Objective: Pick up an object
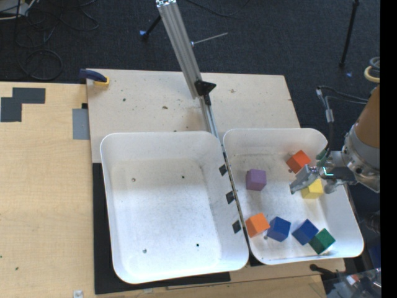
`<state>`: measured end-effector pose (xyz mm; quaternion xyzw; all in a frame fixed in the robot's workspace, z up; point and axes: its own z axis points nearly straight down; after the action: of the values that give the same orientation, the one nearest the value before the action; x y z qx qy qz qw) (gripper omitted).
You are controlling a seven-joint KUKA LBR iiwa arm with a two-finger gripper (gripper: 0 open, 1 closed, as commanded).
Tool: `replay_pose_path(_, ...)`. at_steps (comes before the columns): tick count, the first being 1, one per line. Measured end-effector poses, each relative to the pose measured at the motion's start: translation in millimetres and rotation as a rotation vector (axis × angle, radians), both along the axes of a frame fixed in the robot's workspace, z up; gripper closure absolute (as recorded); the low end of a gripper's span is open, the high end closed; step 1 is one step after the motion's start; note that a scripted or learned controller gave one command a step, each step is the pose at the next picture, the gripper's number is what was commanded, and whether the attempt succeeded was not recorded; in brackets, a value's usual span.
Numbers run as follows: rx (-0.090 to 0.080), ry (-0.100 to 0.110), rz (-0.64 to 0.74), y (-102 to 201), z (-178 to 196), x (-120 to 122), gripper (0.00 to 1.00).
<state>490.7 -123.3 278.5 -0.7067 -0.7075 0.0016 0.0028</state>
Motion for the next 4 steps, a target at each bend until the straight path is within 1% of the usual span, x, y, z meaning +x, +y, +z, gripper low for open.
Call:
replay_pose_path(1,-0.001,-0.004,-0.005,-1.4,1.7,0.2,0.00)
replay_pose_path(2,0.000,0.002,-0.002,-6.8,-46.6,5.7,0.00)
replay_pose_path(3,0.001,0.002,-0.001,-2.9,-95.3,-3.5,0.00)
replay_pose_path(4,-0.002,-0.005,-0.003,-6.4,-156.0,0.2,0.00)
